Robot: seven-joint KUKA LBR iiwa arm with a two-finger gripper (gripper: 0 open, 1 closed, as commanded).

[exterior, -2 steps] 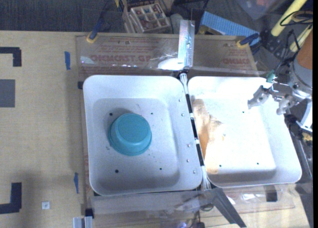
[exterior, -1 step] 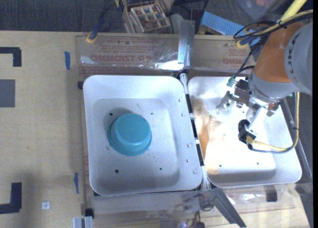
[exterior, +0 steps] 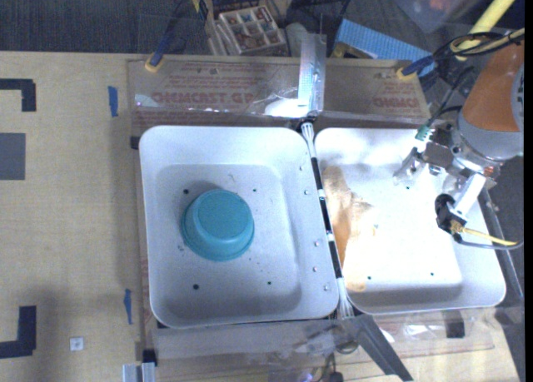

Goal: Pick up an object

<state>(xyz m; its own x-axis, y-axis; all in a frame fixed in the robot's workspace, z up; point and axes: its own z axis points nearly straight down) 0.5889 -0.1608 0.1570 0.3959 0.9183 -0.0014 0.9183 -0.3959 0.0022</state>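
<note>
A teal bowl (exterior: 218,223) sits upside down in the left white bin (exterior: 158,156), a little left of the bin's middle. My gripper (exterior: 426,166) hangs over the upper right part of the right white bin (exterior: 400,285), far to the right of the bowl. Nothing shows in its grasp. The grey arm with its orange band (exterior: 493,106) comes in from the right edge.
An orange-brown smear (exterior: 346,214) marks the floor of the right bin near the divider. A yellow cable (exterior: 487,239) trails from the wrist over that bin's right rim. Cardboard (exterior: 225,93) lines the back of both bins, with clutter behind it.
</note>
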